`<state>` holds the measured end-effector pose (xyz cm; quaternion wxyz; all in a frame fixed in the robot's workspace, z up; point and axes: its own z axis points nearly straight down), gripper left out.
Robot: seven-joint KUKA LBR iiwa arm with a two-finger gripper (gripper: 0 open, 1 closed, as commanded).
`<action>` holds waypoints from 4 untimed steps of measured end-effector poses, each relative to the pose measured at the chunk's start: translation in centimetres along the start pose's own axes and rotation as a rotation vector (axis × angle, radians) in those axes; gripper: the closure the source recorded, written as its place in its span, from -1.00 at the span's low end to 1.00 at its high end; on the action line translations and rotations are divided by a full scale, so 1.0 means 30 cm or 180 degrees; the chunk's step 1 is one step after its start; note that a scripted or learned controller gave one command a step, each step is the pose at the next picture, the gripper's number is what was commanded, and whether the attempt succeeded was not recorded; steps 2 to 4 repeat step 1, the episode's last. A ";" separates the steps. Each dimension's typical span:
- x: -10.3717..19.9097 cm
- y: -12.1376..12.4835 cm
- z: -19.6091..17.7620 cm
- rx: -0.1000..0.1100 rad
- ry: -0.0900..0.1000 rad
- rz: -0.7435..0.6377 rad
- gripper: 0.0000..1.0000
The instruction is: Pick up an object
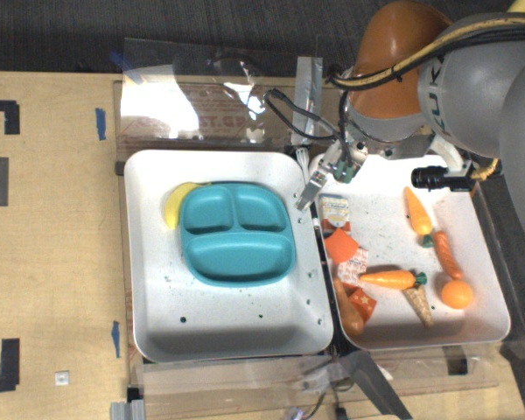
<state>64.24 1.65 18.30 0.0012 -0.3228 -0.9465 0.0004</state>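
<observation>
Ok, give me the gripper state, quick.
Gripper: above the divide between the left bin and the right bin; whether it is open or shut cannot be told, and nothing can be seen held in it.

Tan bench (44, 261), dark floor (157, 7)

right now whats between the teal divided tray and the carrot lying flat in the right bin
In the camera view, between the teal divided tray and the flat carrot: the bins' adjoining rims and an orange-and-white packet.
</observation>
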 end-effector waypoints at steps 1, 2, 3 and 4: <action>-0.110 -0.142 -0.012 -0.0010 -0.0016 0.0180 -1.00; -0.110 -0.142 -0.012 -0.0010 -0.0016 0.0180 -1.00; -0.110 -0.142 -0.012 -0.0010 -0.0016 0.0180 -1.00; -0.110 -0.142 -0.012 -0.0010 -0.0016 0.0180 -1.00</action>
